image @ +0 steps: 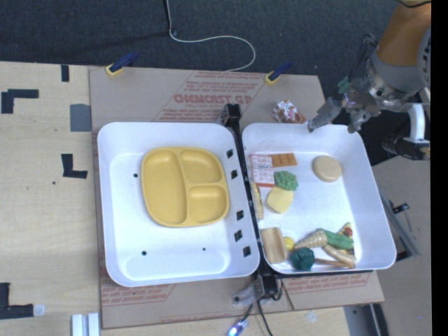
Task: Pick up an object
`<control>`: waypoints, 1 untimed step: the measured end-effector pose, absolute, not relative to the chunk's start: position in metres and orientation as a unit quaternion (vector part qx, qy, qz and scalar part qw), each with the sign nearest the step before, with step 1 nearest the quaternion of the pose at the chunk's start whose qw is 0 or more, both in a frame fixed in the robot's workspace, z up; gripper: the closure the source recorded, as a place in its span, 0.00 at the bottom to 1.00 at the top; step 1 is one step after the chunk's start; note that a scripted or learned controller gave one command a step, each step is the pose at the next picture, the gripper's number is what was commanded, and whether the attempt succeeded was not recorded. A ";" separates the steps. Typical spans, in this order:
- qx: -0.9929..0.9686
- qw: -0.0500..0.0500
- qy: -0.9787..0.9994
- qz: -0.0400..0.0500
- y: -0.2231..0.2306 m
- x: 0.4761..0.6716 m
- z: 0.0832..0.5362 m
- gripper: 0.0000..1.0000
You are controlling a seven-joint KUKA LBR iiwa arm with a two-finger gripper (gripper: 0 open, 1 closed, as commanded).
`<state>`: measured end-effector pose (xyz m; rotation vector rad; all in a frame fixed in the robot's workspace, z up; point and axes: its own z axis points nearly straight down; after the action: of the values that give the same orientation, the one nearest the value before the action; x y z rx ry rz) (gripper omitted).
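Observation:
My gripper [333, 124] hangs over the far rim of the right bin [371, 187], near its back right corner. Its two dark fingers [316, 122] stand apart, open, with nothing between them. Below it in the bin lie a round tan biscuit [326, 167], an orange cracker [283, 161], a red-and-white packet [261, 171], a green broccoli piece [285, 180] and a yellow wedge [279, 201]. At the bin's near edge sit a wooden block [271, 244], a dark green lump [302, 259], a tan cone [311, 240] and a green pod [339, 241].
The left bin [119, 208] holds a yellow divided plate [185, 186]. A crumpled red-and-white wrapper [285, 110] lies on the cardboard behind the right bin, left of the gripper. Black clips line the wall shared by the two bins. A white cable [210, 39] loops across the back.

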<state>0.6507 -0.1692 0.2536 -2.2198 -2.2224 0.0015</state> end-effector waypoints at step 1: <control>-0.707 0.008 -0.707 0.004 -0.134 0.567 0.155 0.00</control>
<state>0.5668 -0.1337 0.1554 -2.2112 -2.2100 0.0129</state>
